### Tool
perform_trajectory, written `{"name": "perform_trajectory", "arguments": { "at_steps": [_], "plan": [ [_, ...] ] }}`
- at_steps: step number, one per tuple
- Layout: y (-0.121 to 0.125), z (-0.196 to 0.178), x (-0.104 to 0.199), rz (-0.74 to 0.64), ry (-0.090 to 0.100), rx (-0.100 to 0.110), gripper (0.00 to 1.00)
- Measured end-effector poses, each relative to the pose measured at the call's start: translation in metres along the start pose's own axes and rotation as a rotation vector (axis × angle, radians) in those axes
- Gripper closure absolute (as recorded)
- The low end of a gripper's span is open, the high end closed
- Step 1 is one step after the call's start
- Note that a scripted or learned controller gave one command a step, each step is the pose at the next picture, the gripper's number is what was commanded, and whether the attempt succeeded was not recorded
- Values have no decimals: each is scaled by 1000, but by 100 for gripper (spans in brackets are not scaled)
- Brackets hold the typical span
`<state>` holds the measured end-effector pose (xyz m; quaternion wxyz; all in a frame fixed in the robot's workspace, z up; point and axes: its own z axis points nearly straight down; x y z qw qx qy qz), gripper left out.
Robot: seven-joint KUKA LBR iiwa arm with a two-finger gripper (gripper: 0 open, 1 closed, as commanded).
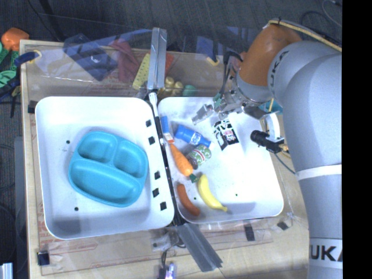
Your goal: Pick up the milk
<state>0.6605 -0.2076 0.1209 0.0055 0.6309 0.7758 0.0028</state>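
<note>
Fingers first: on my two-finger gripper [216, 110] they look spread apart with nothing between them, though the slanted view leaves that reading rough. I hang over the far part of the right-hand shallow white bin [264, 211], near its back wall.

What I am after, the small white milk carton with black cow patches [226, 133], lies on the bin floor just on the near side of me. It is close to my tips, but I cannot tell whether it touches them. It looks to be lying on its side and slightly askew.

To do this well, I judge I should shift toward the near edge until the carton sits midway between my tips. I should then turn my wrist so the pads meet its two broad flat faces, not its corners, and come straight down before closing.

A blue cylindrical bottle [192, 137] lies just beside the carton on the side of the other bin. Beyond it are a green-labelled can [199, 154] and an orange carrot [181, 160]. My tip on that side must go down between the carton and the bottle, or it may nudge the bottle or pinch both.

A light carton could also skid on the smooth floor, so I would close slowly.
</note>
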Motion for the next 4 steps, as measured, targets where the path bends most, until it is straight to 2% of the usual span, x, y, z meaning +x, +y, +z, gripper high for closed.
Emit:
{"name": "perform_trajectory", "arguments": {
  "at_steps": [4],
  "plan": [
    [0, 0, 0, 0, 0, 0, 0]
  ]
}}
